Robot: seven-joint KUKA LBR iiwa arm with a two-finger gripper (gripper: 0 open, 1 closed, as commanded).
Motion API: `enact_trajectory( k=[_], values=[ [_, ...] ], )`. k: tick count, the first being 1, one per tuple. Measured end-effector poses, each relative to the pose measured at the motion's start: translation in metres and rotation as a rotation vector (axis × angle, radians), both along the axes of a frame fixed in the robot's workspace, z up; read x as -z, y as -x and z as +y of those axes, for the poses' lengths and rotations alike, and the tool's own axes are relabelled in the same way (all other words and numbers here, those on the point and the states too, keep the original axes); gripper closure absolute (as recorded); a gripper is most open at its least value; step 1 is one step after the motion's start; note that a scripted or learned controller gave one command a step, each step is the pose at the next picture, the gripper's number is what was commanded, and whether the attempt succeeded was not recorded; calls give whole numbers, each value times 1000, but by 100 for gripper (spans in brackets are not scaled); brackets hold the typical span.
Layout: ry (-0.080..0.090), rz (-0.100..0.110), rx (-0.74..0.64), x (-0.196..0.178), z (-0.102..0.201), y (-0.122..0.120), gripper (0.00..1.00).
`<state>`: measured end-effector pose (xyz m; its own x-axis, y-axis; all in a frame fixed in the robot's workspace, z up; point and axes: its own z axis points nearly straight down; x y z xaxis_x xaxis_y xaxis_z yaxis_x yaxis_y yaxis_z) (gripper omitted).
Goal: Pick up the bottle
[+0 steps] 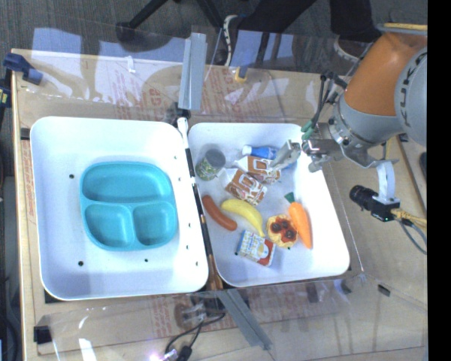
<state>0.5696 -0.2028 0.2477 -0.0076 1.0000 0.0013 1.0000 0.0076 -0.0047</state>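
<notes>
**Arm at the right bin's far corner**

A small juice carton (255, 248) lies at the near edge of the right bin (327, 265), beside a banana (243, 213), a sausage (219, 213) and a carrot (301, 224). The bottle (260, 153) lies on its side at the far end, just beside the gripper (292, 153). How far the gripper is open cannot be told. The left bin (52, 269) holds a blue divided tray (128, 204).

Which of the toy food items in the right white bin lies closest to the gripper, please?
The small white bottle with the blue cap, lying on its side just left of the gripper; the orange carrot and yellow banana lie farther toward the bin's front.
</notes>
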Motion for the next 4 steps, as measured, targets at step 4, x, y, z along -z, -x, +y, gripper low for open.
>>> enact_trajectory(
  k=[4],
  values=[
    [-3, 2, -58, 35, -5, -21, 0]
  ],
)
